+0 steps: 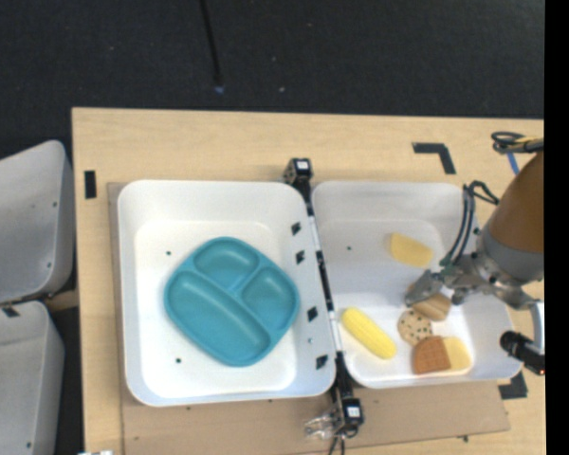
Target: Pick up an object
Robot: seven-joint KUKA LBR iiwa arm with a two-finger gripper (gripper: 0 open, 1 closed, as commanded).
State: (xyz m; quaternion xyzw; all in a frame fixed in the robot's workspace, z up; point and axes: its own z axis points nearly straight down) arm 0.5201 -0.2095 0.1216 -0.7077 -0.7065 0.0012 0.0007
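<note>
Here the gripper [434, 297] hangs low in the right bin [360, 207], its spread fingers straddling a tan piece [433, 308]. Just at five o'clock lies a cookie [414, 327], at seven the corn [370, 334]; the left bin holds a teal tray [229, 300]

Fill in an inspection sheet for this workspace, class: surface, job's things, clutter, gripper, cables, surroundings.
Surface: wooden bench bearing left bin and right bin, side by side.
Job's things: in right bin, corn, cookie, yellow piece, brown block, orange-and-yellow piece.
Clutter: blue divided tray in left bin.
Gripper: gripper low over the brown block; a grasp cannot be told.
Cables: dark cable on the floor; cable along the arm.
Surroundings: dark floor; grey panels at left.
</note>
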